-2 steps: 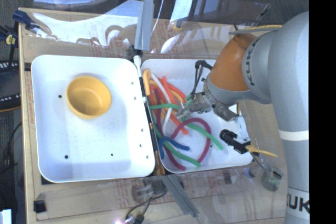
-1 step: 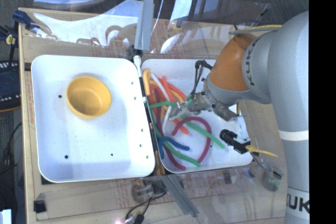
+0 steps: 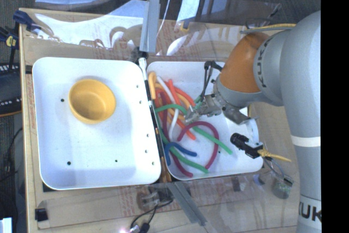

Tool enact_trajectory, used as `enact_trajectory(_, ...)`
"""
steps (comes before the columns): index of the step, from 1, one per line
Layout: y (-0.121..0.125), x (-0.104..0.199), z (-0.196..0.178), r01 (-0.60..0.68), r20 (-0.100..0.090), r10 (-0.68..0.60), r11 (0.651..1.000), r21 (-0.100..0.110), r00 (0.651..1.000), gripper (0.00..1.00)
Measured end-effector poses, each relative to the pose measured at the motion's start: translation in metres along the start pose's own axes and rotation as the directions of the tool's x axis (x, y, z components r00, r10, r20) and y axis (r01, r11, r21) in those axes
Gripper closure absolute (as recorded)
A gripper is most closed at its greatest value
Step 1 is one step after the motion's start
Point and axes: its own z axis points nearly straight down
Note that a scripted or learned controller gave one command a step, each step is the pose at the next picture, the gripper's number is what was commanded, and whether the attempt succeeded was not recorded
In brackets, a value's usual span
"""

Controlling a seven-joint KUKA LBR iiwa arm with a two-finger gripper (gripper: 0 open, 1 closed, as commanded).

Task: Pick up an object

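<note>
Leftmost, left bin (image 3: 49, 163): yellow bowl (image 3: 92, 100) toward 10 o'clock. Right bin (image 3: 248, 167): tangle of coloured tubes (image 3: 182, 128) fills left half. Gripper (image 3: 192, 115) down among tubes at tangle's 2 o'clock; cannot tell its grip. Arm (image 3: 272, 71) enters from 3 o'clock.

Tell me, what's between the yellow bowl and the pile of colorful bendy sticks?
In the camera view, bare white floor of the left bin lies right of the yellow bowl, then the two bins' touching rims, then the colorful sticks.
</note>
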Motion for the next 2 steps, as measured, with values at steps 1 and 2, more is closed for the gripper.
enact_trajectory(1, 0.000, 0.000, 0.000, 0.000, 0.000, 0.000, 1.000, 0.000, 1.000, 0.00)
enact_trajectory(2, 0.053, -0.026, 0.019, -0.011, -0.005, 0.011, 1.000, -0.002, 1.000, 0.00)
